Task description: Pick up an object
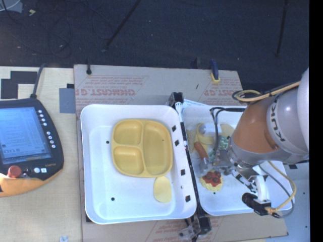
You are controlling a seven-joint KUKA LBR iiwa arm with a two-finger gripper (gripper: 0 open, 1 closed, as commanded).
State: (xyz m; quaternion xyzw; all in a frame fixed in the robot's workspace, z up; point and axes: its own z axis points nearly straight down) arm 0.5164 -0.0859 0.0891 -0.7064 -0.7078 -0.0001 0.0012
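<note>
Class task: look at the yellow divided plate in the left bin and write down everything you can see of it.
The plate is pale yellow, looks like moulded plastic, and is roughly square with rounded corners. Raised ridges split it into three compartments: two smaller ones on its left, one long one on its right. It lies flat, right way up, in the upper middle of the left bin. A small yellow disc lies just below its lower right corner, close or touching.

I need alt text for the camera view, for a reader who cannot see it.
A grey robot arm reaches over the right white bin, above small toy food items. The left white bin holds a yellow divided plate and a small yellow disc.
</note>
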